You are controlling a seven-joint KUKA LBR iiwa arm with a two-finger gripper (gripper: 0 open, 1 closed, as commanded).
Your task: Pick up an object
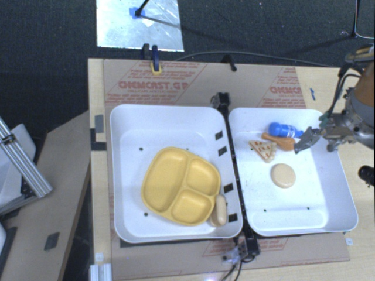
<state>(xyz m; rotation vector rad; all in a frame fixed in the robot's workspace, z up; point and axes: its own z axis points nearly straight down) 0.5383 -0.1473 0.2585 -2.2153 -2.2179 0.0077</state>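
The gripper (319, 138), fingers spread and holding nothing, hangs over the right bin (334, 215). Just left of it lie a blue bottle (283, 130) and a carrot (279, 141).

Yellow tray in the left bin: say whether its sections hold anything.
Nothing in them. The yellow tray shows bare yellow floor in all its sections. A pale bread roll lies against its outer edge, in the left bin, not inside a section.

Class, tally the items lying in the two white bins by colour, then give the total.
Yellow: 1, divided tray
Beige: 2, round piece, bread roll
Blue: 1, bottle
Orange: 1, carrot
Tan: 1, waffle wedge
Total: 6
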